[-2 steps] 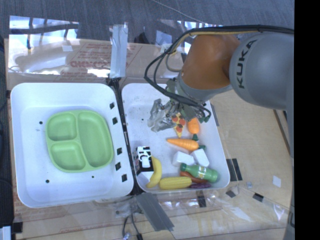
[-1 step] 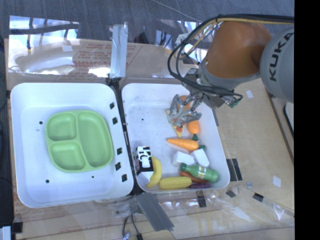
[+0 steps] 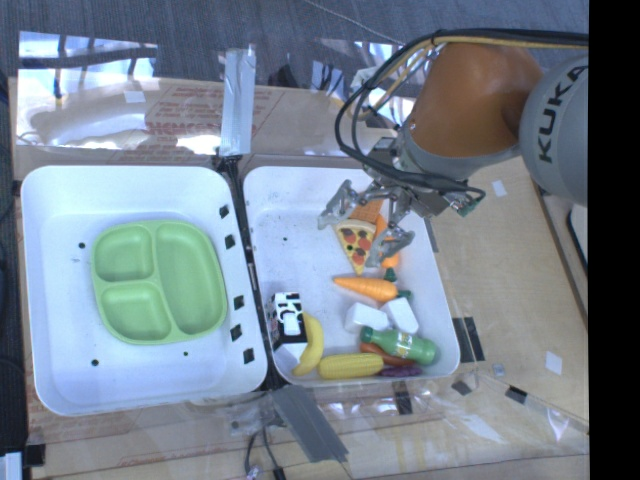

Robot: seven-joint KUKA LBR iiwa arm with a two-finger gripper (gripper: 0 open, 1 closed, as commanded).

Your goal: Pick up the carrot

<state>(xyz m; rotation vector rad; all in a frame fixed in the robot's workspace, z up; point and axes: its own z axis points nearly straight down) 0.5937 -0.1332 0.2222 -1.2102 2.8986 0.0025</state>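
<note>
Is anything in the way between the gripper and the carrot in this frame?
Partly. The gripper hovers over the pizza slice, which lies just above the carrot in the right bin. The carrot's top is uncovered; white blocks sit close below it.

At the right edge of the frame, toward the top, we read "KUKA" in dark capital letters running vertically on the grey arm (image 3: pixel 562 118). On the cardboard sheet (image 3: pixel 200 113) in the upper left we see faint reddish printing, too blurred for us to read. We can read nothing else.
</note>
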